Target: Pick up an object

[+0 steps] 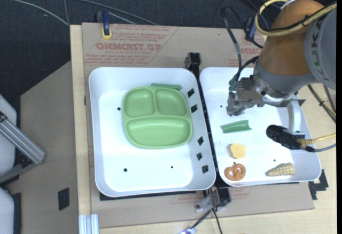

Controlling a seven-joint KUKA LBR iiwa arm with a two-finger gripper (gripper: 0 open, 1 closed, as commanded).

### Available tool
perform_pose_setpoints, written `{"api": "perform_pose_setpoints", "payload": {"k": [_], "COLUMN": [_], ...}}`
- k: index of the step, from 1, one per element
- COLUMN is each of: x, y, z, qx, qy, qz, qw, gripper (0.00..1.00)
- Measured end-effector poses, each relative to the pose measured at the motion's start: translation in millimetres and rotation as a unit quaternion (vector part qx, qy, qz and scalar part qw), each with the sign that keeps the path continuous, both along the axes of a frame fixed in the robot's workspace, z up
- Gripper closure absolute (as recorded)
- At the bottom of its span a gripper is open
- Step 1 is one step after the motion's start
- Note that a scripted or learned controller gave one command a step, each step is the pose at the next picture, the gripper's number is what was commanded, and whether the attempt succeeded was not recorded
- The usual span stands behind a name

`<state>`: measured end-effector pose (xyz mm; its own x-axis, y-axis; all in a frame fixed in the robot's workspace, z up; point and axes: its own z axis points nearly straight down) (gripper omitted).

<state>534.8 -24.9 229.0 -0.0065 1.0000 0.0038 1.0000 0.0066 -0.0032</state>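
My gripper point(235, 110) hangs over the right bin point(214, 88), its tips just above the left end of a green pod-shaped piece point(236, 126) that lies flat on the bin floor. Nothing shows between the fingers. Below the green piece sit a small yellow chunk point(237, 150) and a brown pretzel point(235, 172). A tan corn cob point(280, 170) lies near the bin's front right corner.
The left bin point(101, 121) holds a green divided plate point(157, 117) with a thin green strip point(166, 87) at its far edge. Black clips run along the seam between the bins. Cardboard lies under both bins.
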Motion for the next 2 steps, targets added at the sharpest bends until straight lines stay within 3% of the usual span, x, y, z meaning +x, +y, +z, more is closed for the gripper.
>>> {"api": "perform_pose_setpoints", "payload": {"k": [2], "x": [20], "y": [98], "z": [-13], "qx": [-0.0007], "qy": [-0.002], "qz": [0.000], "qw": [1.0000], "gripper": [1.00]}}
